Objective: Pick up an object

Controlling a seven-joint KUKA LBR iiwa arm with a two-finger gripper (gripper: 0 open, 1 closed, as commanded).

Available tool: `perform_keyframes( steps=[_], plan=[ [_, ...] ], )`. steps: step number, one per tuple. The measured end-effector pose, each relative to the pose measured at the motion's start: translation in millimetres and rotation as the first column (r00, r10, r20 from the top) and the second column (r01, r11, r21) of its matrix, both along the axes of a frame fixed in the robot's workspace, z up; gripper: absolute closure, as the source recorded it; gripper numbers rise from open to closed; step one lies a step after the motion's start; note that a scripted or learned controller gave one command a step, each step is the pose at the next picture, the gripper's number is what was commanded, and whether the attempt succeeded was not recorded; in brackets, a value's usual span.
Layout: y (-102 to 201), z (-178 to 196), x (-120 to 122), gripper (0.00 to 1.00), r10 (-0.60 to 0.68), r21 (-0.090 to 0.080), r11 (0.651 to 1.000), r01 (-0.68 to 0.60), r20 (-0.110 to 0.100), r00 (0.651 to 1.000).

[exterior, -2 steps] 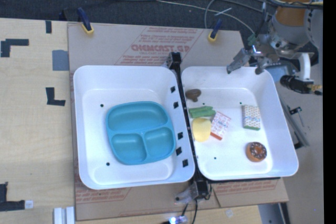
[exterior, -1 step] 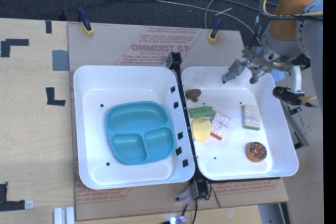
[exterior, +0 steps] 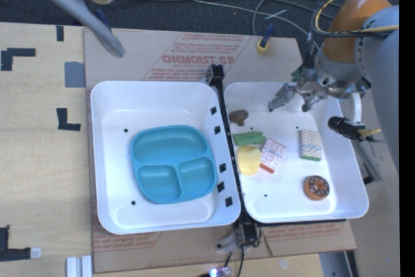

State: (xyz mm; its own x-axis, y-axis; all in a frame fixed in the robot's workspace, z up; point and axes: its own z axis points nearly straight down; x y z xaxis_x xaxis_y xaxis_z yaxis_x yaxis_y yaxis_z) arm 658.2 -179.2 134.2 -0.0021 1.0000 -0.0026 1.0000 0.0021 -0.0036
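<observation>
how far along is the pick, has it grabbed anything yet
Nothing looks picked yet. The claw sits over the upper part of the right bin with nothing between its fingers. The doughnut, checked packet, yellow item, green item and brown item all lie on the bin floor. Left to do: choose one, descend, grip and lift.

Arm (exterior: 382, 68) was grey w/ smooth rounded casing; a glossy orange band (exterior: 356, 23) sat above the wrist, shaped like a dome. Yellow & grey cables looped round the band. Wrist section was bare metal, silver-grey. Gripper (exterior: 295, 99) was dark grey metal w/ thin angular parts. A black cylindrical fitting (exterior: 347, 128) stuck out below.
</observation>
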Motion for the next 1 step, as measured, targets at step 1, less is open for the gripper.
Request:
perform_keyframes(
  steps=[1],
  plan=[
    [0.8, 11.8, 0.5, 1.0, 0.001, 0.0, 1.0, -0.001, 0.002, 1.0]
  ],
)
